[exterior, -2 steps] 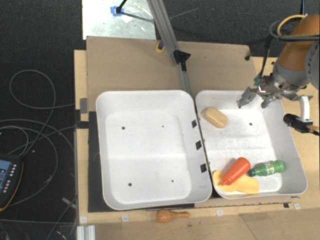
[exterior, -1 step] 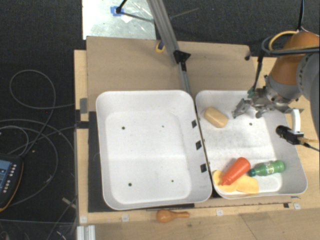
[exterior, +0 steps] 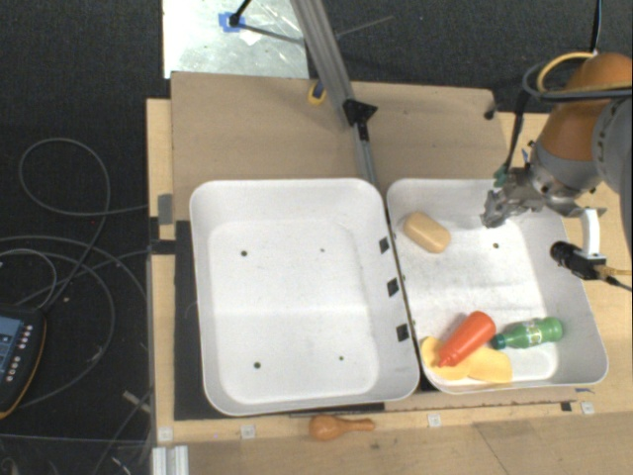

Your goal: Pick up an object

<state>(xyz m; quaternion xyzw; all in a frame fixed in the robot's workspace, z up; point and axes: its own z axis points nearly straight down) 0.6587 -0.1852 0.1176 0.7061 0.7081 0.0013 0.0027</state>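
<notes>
Here, starting at your left, the left bin (exterior: 287,295) offers nothing to pick, and a small tan pear-shaped thing (exterior: 341,426) lies on the table (exterior: 425,117) just in front of it, outside both bins. Moving right, the right bin (exterior: 495,265) holds every candidate: a beige soap-like block (exterior: 426,233) lies alone near the far left corner, while at the near edge a yellow piece (exterior: 480,367), an orange carrot-shaped toy (exterior: 467,337) resting on it, and a green bottle (exterior: 529,333) sit bunched together and touching. Further right, the hand (exterior: 497,209) hovers over the far part of that bin, near the beige block but apart from it, with nothing between its fingers; how wide they stand I cannot tell, since they blur into the grey wrist. For you, the beige block is probably the easiest target: it looks light, stiff and smooth with rounded edges, so it may slip, and you would do best to close across its short width at the middle. The carrot and bottle look like light, hard plastic, round and apt to roll, and their crowding leaves little room for fingers.
</notes>
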